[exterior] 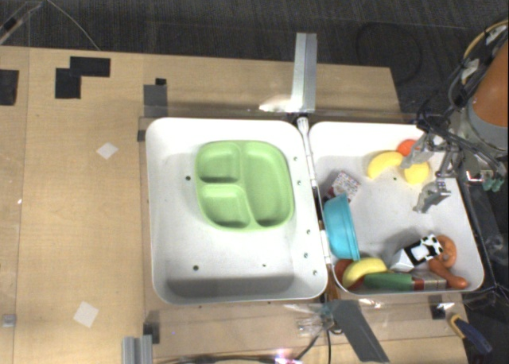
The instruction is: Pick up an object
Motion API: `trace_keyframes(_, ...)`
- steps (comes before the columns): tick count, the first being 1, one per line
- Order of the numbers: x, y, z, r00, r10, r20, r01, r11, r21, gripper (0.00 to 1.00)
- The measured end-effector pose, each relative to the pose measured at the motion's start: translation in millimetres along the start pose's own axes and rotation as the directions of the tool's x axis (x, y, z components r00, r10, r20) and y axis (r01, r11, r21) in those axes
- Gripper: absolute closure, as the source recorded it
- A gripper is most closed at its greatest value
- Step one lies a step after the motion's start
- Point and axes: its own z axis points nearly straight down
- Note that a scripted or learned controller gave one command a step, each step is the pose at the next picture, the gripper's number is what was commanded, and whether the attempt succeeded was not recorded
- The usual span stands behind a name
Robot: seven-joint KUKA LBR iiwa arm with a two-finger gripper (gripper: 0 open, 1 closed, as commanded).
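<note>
The right bin [469, 231] holds several objects. A yellow lemon-like fruit [383, 164] lies near its back, with a small orange-red piece [406, 148] behind it. A second small yellow object [415, 174] lies beside them. My gripper [423, 183] hangs over the bin's right side with its fingers [430, 197] spread open. The small yellow object sits close under the upper finger, not clamped between the two. A blue bowl [340, 227] stands on edge against the bin's left wall.
The left bin [171, 219] holds a green divided tray [242, 183]. Along the right bin's front lie a banana [362, 269], a green and red item [398, 280], a black-and-white toy [421, 251] and an orange piece [449, 251]. A grey crumpled thing [343, 184] lies near the divider.
</note>
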Motion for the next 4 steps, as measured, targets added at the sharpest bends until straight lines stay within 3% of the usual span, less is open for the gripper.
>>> trace_keyframes(1, -53.1, -14.5, 106.6, 0.998, 0.048, 0.026, -0.048, 0.999, 0.006, 0.0)
trace_keyframes(2, -56.9, 3.6, 112.1, 0.996, 0.086, 0.037, -0.086, 0.996, 0.006, 0.0)
trace_keyframes(3, -59.6, 46.6, 128.0, 0.981, 0.194, 0.005, -0.194, 0.981, -0.003, 0.0)
trace_keyframes(4, -30.0, 63.5, 126.9, 0.936, 0.352, 0.006, -0.352, 0.936, -0.001, 0.0)
